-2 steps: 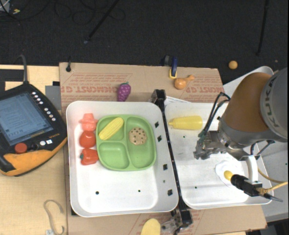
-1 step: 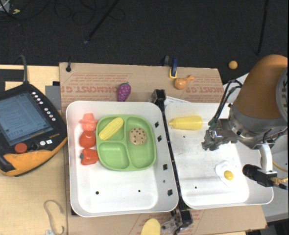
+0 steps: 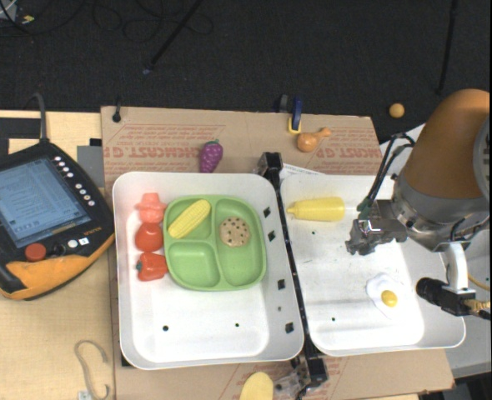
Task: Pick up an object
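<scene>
Hovering low over the right shallow white bin [image 3: 429, 340], dark two-finger gripper [image 3: 361, 244], fingers' state cannot be told, yellow plastic mustard bottle [image 3: 316, 210] lying just beyond it, white fried-egg toy [image 3: 384, 293] nearer the front.

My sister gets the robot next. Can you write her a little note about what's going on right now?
Gripper: over the right bin, nothing seen in it; fingers too unclear to call.
Right bin: yellow mustard bottle near the top, fried egg lower right.
Left bin: green tray with corn and cookie; red toys beside it.
Done: nothing picked up. Left: grab one object.
</scene>
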`<act>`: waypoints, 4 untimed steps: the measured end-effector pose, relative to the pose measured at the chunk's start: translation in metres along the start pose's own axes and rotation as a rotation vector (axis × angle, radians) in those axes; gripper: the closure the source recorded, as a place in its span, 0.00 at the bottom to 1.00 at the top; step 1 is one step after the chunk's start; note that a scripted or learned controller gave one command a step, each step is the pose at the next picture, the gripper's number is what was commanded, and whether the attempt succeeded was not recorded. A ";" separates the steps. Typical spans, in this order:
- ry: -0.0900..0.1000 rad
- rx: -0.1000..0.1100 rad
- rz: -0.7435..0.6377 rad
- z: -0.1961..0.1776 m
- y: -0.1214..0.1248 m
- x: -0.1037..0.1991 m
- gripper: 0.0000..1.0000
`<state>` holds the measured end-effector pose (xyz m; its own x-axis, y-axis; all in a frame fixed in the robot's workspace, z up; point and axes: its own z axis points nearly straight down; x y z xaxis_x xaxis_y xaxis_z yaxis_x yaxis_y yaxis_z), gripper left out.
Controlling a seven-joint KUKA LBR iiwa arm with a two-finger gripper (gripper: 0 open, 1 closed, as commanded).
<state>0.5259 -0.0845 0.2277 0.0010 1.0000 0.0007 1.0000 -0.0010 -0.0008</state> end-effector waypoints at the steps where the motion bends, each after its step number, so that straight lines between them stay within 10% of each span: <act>1: 0.002 0.005 -0.003 0.007 -0.031 0.052 1.00; 4: 0.000 0.003 0.002 -0.004 -0.047 0.056 1.00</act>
<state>0.4791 -0.0282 0.2319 0.0029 1.0000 0.0006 1.0000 -0.0029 -0.0043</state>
